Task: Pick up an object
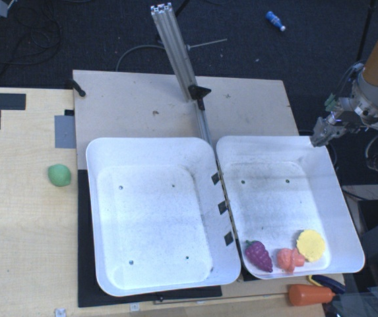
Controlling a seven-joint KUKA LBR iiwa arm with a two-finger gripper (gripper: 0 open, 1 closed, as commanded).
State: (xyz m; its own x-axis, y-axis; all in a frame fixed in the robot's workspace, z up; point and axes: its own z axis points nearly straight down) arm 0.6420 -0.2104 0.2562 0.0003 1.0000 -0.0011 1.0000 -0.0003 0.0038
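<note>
Beside right bin (347, 223): claw (322, 135).

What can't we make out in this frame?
- Gripper: small and blurred at the right bin's far corner; its state is unreadable.
- Arm: cut off by the right edge.
- Orange object below the right bin: partly cut by the bottom edge, identity unclear.
- Pink toy: too small to identify.

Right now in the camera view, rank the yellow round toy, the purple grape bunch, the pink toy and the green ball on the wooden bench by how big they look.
1. Yellow round toy and purple grape bunch: look about alike, too close to rank.
2. Green ball: slightly smaller.
3. Pink toy: similar to the ball, so that order is unsure.
</note>
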